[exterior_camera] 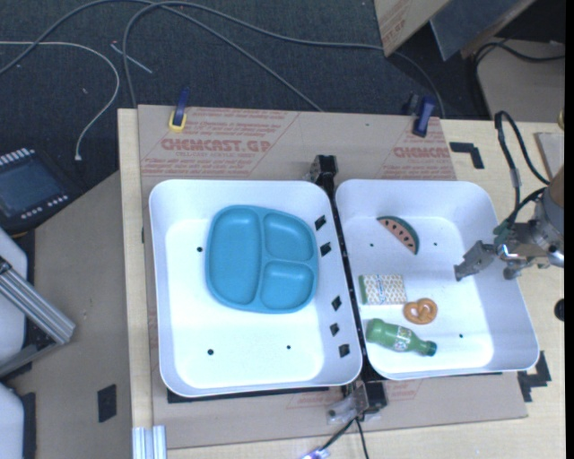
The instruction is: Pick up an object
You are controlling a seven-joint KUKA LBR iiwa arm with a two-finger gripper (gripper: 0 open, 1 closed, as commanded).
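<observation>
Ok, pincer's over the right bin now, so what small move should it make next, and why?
Probably shift it toward the bin's middle and lower it over the pretzel. The pincer hangs near the right bin's right side with nothing under it, while the pretzel, the green bottle, the checked packet and the watermelon slice all lie further in.

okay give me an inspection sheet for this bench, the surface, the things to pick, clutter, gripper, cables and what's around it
Surface: wooden bench bearing two white bins side by side.
Job's things: right bin holds a watermelon slice, patterned packet, pretzel and green bottle lying on its side.
Clutter: left bin holds a blue divided plate.
Grippers: gripper over the right bin's right side, holding nothing.
Cables: white cables on the dark floor; black cable at right.
Surroundings: cardboard box at top.
</observation>
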